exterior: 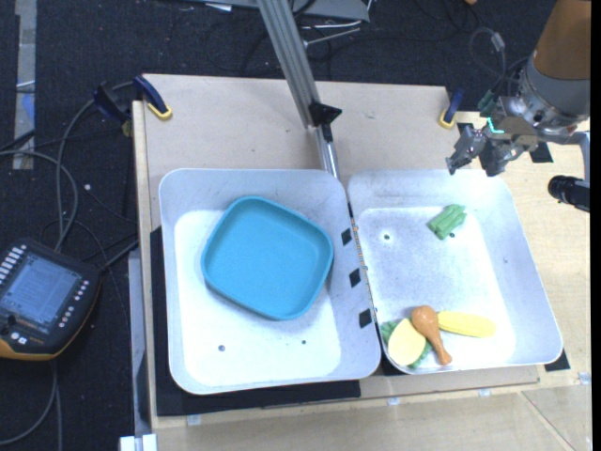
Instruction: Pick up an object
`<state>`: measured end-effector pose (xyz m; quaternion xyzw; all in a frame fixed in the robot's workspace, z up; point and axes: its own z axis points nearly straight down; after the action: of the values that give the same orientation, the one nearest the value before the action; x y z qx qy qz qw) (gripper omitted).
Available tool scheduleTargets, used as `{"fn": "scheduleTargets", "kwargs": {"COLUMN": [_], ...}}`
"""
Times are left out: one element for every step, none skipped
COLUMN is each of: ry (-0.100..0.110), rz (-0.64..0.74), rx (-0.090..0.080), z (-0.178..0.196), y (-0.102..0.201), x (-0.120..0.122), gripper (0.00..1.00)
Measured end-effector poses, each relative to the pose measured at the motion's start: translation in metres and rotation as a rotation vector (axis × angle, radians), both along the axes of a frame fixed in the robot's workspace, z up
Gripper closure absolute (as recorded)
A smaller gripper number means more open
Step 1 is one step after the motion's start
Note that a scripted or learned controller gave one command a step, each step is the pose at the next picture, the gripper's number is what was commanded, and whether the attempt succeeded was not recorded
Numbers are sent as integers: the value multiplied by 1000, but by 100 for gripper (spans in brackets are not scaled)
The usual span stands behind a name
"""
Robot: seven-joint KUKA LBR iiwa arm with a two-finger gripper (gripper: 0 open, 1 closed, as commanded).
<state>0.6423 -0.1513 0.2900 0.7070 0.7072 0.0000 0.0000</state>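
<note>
Poised above the right bin's [526,261] far edge, the gripper [479,156], fingers apart and empty, should drop squarely over the green object [447,221] just below it before closing.

The shallow white right bin [526,280] lies open across its middle; a small green ridged piece [447,221] sits near its far side, a yellow-and-orange toy cluster [432,333] crowds the near edge, and a grey metal pole [293,50] slants over the worktop [235,125] between the bins
</note>
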Motion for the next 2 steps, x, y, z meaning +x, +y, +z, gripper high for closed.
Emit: {"fn": "scheduleTargets", "kwargs": {"ry": [0, 4], "rz": [0, 0], "rx": [0, 1], "z": [0, -44], "y": [0, 1], "x": [0, 5], "gripper": [0, 0]}}
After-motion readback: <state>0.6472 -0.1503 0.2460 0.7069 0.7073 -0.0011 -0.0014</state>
